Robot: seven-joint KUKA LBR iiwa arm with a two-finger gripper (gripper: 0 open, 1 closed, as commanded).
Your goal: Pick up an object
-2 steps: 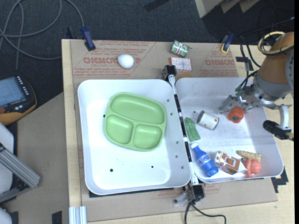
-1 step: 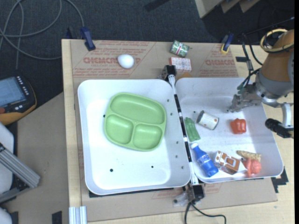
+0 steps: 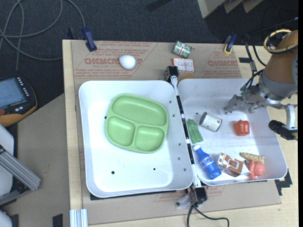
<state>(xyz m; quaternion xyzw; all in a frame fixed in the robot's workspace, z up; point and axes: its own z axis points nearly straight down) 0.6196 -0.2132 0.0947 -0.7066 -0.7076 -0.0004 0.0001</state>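
Several candidates lie in my right bin (image 3: 270, 141): red pepper (image 3: 242, 127), white can (image 3: 210, 122), blue bottle (image 3: 207, 162). My gripper (image 3: 244, 103) hovers above, jaw spacing indiscernible. Risk: descending between pepper and can, closing on nothing.

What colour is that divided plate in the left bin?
Light green, seen plainly in the camera view: the divided plate.

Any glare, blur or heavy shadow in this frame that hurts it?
Camera view: even, soft lighting; mild glare on the left bin; the gripper is slightly soft and casts a faint shadow on the right bin; the green divided plate is sharp.
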